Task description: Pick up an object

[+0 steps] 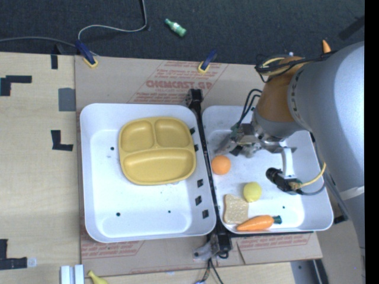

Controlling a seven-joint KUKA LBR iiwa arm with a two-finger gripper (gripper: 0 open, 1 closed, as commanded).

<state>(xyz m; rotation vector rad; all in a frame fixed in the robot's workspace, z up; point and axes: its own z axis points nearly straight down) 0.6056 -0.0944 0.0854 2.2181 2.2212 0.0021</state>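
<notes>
The hand (pixel 232 143) hangs low in the right bin (pixel 308 215), just above the orange ball (pixel 221 165); whether its fingers are spread or pressed together I cannot tell. The ball sits close to the divider wall (pixel 201 158), so a finger could strike that wall or nudge the ball away. The lemon (pixel 252 191), bread (pixel 235 209) and carrot (pixel 258 222) crowd the near corner; the bin's far half offers more room.
</notes>
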